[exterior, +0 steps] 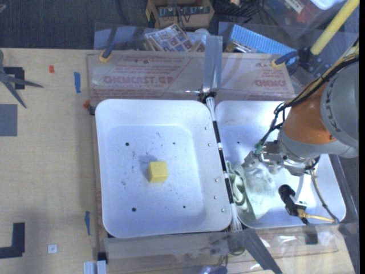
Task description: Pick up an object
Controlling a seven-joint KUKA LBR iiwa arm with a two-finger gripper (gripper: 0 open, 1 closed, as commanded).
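Note:
A small yellow block (158,172) lies near the middle of the left bin (114,124). In the right bin (239,119), a crumpled whitish item with green edging (244,192) rests against the front left corner. The arm reaches in from the right, its orange band (305,124) above the wrist. My gripper (258,165) is low in the right bin, directly over the upper part of the whitish item and seemingly touching it. The gripper body hides where it meets the item.
A black cable and connector (290,200) hang from the wrist over the right bin's front. The metal divider (219,153) separates the two bins. Clear plastic sheeting (188,76) stands behind them. Clutter and a yellow bar (336,21) lie beyond.

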